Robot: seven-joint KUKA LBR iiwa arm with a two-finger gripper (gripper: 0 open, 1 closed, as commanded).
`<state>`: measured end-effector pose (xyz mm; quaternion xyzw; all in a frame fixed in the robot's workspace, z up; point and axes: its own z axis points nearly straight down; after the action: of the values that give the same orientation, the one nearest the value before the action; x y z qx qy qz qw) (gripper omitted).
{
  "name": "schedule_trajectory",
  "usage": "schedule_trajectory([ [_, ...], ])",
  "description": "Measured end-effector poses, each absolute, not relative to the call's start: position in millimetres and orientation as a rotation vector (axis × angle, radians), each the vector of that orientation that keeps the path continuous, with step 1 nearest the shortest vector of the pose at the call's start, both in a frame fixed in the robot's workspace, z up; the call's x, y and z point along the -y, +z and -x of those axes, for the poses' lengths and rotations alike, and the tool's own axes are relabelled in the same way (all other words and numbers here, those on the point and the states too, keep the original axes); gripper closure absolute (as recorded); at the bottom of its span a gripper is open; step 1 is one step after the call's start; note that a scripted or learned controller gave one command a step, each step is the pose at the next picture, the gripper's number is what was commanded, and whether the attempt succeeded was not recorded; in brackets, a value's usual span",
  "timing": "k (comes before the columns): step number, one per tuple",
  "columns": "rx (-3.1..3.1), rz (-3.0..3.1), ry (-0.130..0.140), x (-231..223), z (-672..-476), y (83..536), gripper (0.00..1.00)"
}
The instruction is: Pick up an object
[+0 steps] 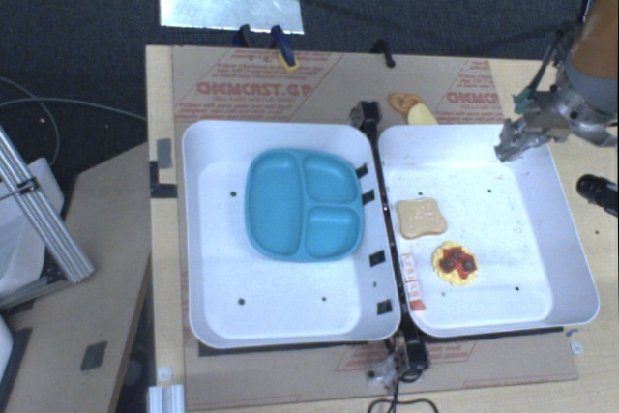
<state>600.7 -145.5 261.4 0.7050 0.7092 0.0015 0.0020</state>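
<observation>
Landmark = right shallow white bin [542,208]; grey two-finger hand [511,147] hangs over its far-right corner, nothing seen betw. its tips, cannot tell how wide it stands; tan toast-shaped slice [422,219] lies on bin floor nr its left wall; round yellow piece w/ red topping [456,263] just nearer the camera than the toast, apart from it; blue plastic divided plate [304,205] sits in left white bin [218,305], beside landmark on the desk [242,82].

Even, bright overhead light — soft shadows, white bins [290,329] near glare, detail perhaps slightly soft.
</observation>
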Motion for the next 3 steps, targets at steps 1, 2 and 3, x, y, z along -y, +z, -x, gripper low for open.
schedule_trajectory([
  [1, -2.224, -2.222, -0.001, 139.5, -568.0, 187.5, 1.0],
  [2, -2.228, -2.212, 0.005, 93.0, -534.7, 249.9, 1.0],
  [3, -2.23, -2.215, 0.001, 34.8, -505.5, 213.3, 1.0],
])
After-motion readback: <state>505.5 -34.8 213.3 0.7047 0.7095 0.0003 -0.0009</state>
